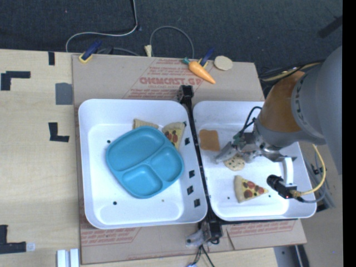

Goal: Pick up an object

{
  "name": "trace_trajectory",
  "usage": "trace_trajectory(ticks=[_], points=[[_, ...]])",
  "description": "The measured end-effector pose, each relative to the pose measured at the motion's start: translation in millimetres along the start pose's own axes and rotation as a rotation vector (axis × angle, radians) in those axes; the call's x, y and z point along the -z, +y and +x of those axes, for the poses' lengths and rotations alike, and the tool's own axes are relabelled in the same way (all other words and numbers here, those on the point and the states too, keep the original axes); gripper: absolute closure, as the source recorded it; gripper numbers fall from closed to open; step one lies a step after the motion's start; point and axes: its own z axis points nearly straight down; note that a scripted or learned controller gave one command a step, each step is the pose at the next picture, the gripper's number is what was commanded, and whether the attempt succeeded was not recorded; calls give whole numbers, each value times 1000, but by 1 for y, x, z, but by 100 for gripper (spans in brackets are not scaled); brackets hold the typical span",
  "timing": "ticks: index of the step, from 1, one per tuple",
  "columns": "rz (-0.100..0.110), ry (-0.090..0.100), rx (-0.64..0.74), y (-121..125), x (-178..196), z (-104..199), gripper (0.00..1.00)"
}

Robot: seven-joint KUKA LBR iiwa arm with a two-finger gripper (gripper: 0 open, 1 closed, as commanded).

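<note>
Grey robot arm (311, 110) reaches low into the right bin (222, 210), its gripper (233, 151), fingers spread narrowly, poised over a cookie (236, 163) lying between toast (209, 139) and pizza slice (248, 189), likely about to grasp it.

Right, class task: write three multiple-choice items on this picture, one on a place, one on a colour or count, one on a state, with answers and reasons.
1. Where does the toy carrot lie?
A. in the left bin
B. on the cardboard behind the bins
C. on the tray

2. What colour is the divided tray?
A. blue
B. red
C. green

3. How does the pizza slice in the right bin lie?
A. held up in the air
B. standing on its edge
C. flat on the bin floor

Answers:
1 B, it rests on the printed cardboard beyond the bins' rims.
2 A, it is light blue against the white left bin.
3 C, it lies flat, apart from the end effector beside the cookie.
</note>
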Motion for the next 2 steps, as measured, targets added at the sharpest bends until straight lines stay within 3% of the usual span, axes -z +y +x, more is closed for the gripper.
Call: trace_trajectory(ticks=[1, 2], points=[[-5, 0, -2, 1, 13, -2, 100], [-8, 7, 8, 18, 106, 74, 100]])
